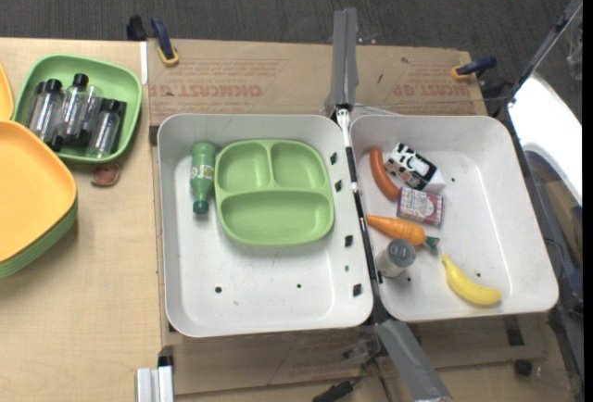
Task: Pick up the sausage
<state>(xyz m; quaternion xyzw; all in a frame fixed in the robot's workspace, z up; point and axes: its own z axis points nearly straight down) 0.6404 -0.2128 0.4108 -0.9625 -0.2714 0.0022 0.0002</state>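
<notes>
Sausage (383, 174), in the right bin (486, 206) near its left wall, just beside the toy cow (412, 167): likely light, soft, a little slippery, best gripped across the middle; gripper state impossible to tell.

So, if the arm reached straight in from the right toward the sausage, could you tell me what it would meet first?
Likely the black-and-white toy, lying just right of the sausage on that line. Height is unclear, so it might pass over.
</notes>
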